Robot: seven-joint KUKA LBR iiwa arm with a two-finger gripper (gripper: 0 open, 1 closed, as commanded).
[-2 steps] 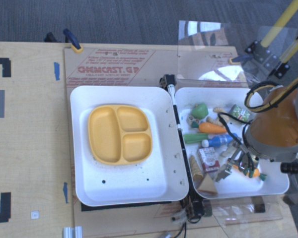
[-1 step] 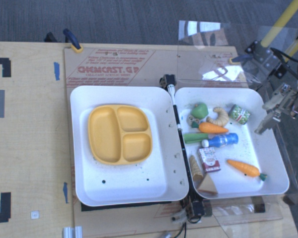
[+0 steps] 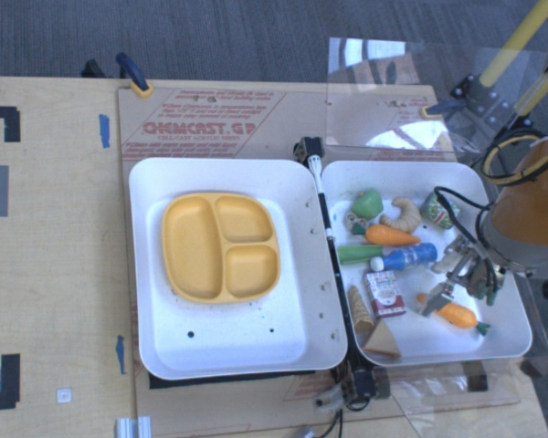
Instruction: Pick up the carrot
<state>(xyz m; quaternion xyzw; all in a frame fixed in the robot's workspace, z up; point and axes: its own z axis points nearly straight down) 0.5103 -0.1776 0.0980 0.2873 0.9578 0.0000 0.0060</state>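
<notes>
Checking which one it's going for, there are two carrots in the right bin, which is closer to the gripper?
The carrot by the bin's near right corner, just below the gripper. The other carrot lies farther left, above the blue bottle.

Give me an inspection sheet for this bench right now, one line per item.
Surface: bench with two white bins side by side, left bin and right bin.
Job's things: two carrots in the right bin, upper carrot near the middle, lower carrot by the pincer.
Clutter: yellow divided plate in the left bin; blue bottle, green tube, small red carton, ice cream cone in the right bin.
Grippers: pincer low in the right bin, just left of the lower carrot; grip unclear.
Cables: black cable looping above the wrist.
Surroundings: grey carpet.
</notes>
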